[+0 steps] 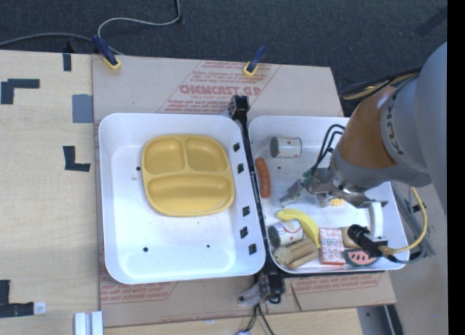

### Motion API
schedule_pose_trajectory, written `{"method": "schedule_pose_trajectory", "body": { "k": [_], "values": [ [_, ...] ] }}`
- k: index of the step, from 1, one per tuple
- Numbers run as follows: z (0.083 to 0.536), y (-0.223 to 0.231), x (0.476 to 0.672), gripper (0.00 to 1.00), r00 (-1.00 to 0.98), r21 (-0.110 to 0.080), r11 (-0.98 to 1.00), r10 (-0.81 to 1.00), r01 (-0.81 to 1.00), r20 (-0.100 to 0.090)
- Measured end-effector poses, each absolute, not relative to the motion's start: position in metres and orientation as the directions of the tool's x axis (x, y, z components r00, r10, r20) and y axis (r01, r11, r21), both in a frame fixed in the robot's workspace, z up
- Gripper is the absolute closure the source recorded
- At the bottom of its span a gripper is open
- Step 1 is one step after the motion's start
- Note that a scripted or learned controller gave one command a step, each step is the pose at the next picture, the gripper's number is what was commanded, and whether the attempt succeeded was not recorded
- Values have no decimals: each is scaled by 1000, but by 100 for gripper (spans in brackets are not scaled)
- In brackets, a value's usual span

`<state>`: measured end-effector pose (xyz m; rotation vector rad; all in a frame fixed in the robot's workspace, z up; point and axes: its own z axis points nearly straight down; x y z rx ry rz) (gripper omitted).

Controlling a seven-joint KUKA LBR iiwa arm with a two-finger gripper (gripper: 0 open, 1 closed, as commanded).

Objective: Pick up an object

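My gripper (292, 192) hangs over the middle of the right bin (330, 124), reaching in from the right. Just left of it an orange-brown sausage (264, 177) lies along the bin's left wall. A small silver can (286, 147) lies on its side at the back. In front of the gripper are a yellow banana (303, 224), a red-labelled can (286, 234), a tan bread roll (296, 255), a red and white box (332, 246) and a watermelon slice (359, 258). I see nothing held in the gripper.
The left bin (120, 203) holds a yellow divided plate (187, 174) in its back half. A black divider (250, 181) separates the bins. Cardboard (211, 86) lies under both, clipped at the back.
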<state>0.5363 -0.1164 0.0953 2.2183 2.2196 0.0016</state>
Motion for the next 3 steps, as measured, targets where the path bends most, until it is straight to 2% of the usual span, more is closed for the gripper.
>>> {"method": "schedule_pose_trajectory", "body": {
  "k": [1,2,3],
  "values": [
    [104,-116,536,100,-1,2,1,1000,1000,0],
    [104,-116,536,0,-1,2,1,1000,1000,0],
    [86,-124,489,0,0,4,0,1000,1000,-1]
  ]
}}
